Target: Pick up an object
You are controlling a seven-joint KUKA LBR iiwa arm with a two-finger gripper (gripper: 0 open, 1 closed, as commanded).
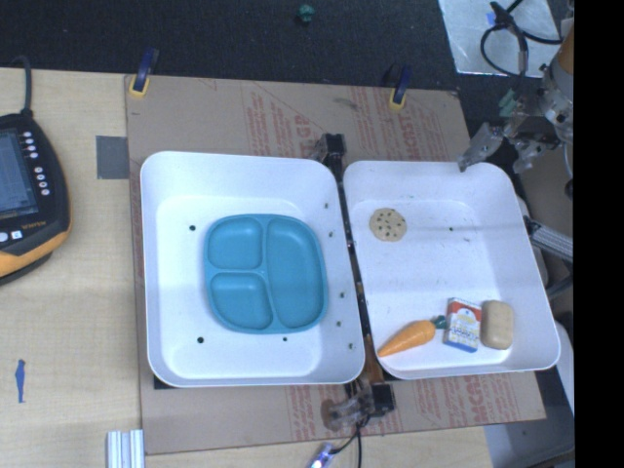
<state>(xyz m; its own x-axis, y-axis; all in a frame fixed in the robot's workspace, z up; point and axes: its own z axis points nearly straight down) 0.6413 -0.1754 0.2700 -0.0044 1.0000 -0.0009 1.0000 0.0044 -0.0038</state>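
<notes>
The right bin (468, 252) holds a round chocolate-chip cookie (387, 224) near its back left. Along its front wall lie an orange carrot (408, 337), a small colourful carton (463, 326) and a tan oval bread roll (497, 324), close together. In the left bin (161, 261) lies a blue divided plate (265, 271). My gripper (502, 154) hangs over the right bin's back right corner, far from all the objects. Its two fingers are spread apart with nothing between them.
A teach pendant (24, 198) lies on the bench at far left. Two clamps (144, 71) (398, 84) pin the cardboard sheet (244, 115) at the back. Cables (507, 37) loop above the gripper. A black hinge piece (333, 146) sits between the bins.
</notes>
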